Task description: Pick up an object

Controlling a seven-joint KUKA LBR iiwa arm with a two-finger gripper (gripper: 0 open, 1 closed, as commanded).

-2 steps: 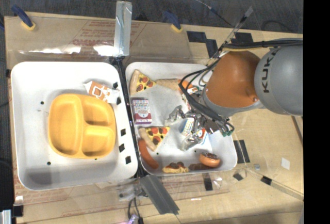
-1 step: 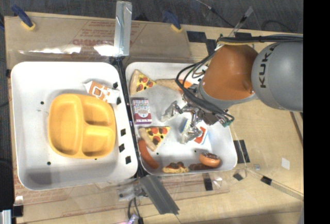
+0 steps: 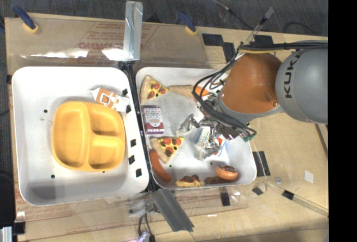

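My gripper (image 3: 202, 136) hangs low in the middle of the right bin (image 3: 245, 160), under the orange wrist band (image 3: 251, 85). It is directly over a white and blue packet (image 3: 215, 148), and a small red item (image 3: 230, 136) lies just to its right. To its left are a pizza slice (image 3: 167, 146) and a small maroon box (image 3: 152, 118). Whether anything is held is hidden by the wrist.
More toy food fills the right bin: two pizza slices (image 3: 152, 89) at the back, a sausage (image 3: 159, 168) and donuts (image 3: 227, 171) along the front wall. The left bin (image 3: 28, 101) holds a yellow divided tray (image 3: 88, 135) and an orange packet (image 3: 109, 98).
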